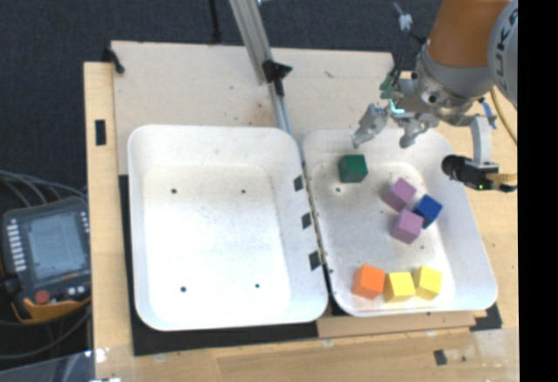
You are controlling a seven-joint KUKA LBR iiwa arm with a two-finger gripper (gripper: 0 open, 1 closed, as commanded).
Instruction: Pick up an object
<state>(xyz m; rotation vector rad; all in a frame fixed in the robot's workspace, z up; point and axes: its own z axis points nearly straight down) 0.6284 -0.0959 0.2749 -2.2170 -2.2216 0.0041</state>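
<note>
My gripper [384, 133] hangs over the back of the right bin [462, 284], its two fingers spread apart with nothing between them. A green cube [352, 167] lies just below and left of the fingertips. Further forward sit two purple cubes [400, 194] [406, 226] with a blue cube [427, 209] touching them on the right. Along the front of the bin an orange cube [369, 281] and two yellow cubes [400, 285] [429, 282] stand in a row.
The left bin [218, 228] lies beside the right one, with a dividing edge between them. A slanted metal rail [248, 18] rises from the bench behind the bins. A teach pendant [45, 254] rests off the bench at the left.
</note>
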